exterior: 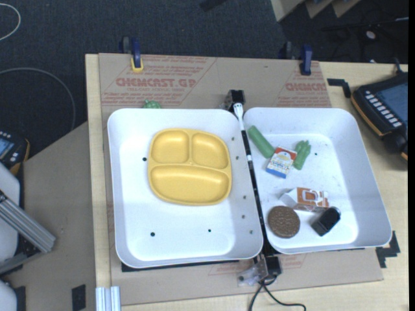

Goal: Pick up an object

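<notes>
Two shallow white bins sit side by side on the bench (97,173), which is covered by a brown cardboard sheet (194,76) printed with red lettering and held at its far edge by two clamps. The left bin (130,232) carries a yellow divided plate (190,166), set toward the bin's far half with its two small compartments facing the far edge and its single long compartment nearer. The right bin (350,148) holds the smaller things. A round brown cookie-like disc (284,221) lies near the bin's near edge, close to its left wall. Just right of it, an orange and white wrapper (310,198) lies crumpled, touching or nearly touching a small black block (325,220) by the near right corner. Toward the far left corner of this bin a green cylinder (261,140) lies slanted, and beside it rests a small white, red and blue carton (280,162), with a green ridged piece (301,154) leaning at the carton's right side. A black tablet-like device (389,105) rests at the bench's right edge.
</notes>
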`<act>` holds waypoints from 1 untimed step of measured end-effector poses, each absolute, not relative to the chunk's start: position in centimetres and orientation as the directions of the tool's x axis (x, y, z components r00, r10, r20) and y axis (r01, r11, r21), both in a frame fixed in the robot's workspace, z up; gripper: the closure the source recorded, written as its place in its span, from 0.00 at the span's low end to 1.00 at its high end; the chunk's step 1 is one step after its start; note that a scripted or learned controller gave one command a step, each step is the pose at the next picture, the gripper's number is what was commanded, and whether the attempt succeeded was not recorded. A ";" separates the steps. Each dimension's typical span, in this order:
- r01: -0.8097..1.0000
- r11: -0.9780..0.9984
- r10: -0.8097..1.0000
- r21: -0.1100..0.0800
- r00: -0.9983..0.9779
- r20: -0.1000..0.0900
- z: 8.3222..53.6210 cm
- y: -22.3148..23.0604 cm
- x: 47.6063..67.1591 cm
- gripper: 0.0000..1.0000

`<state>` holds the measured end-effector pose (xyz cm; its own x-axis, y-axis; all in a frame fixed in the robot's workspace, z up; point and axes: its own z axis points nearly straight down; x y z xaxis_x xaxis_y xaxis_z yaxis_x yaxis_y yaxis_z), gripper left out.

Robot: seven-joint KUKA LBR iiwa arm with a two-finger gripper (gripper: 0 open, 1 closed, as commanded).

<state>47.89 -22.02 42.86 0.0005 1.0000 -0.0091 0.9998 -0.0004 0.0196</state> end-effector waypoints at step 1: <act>1.000 0.002 1.000 0.007 -0.002 -0.005 42.9 -21.9 48.0 1.00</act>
<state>48.04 -21.85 42.93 -0.0021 1.0000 -0.0050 1.0000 0.0021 0.0068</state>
